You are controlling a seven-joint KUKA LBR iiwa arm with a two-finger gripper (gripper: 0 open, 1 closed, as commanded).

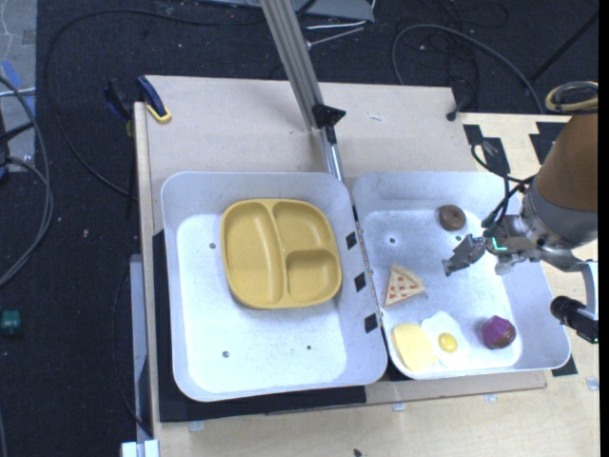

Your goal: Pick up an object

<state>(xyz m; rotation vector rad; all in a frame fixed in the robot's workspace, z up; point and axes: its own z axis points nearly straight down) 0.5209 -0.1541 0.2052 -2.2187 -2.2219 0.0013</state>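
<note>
Two dark fingers of the gripper (463,253) are hanging slightly parted and empty over the right bin (533,350); the pizza slice toy (403,285) is lying just beside them; descending from here risks closing on bare floor, missing it.

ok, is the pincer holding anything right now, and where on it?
Nothing held. The pincer hangs over the right bin, apart from the pizza slice.
</note>
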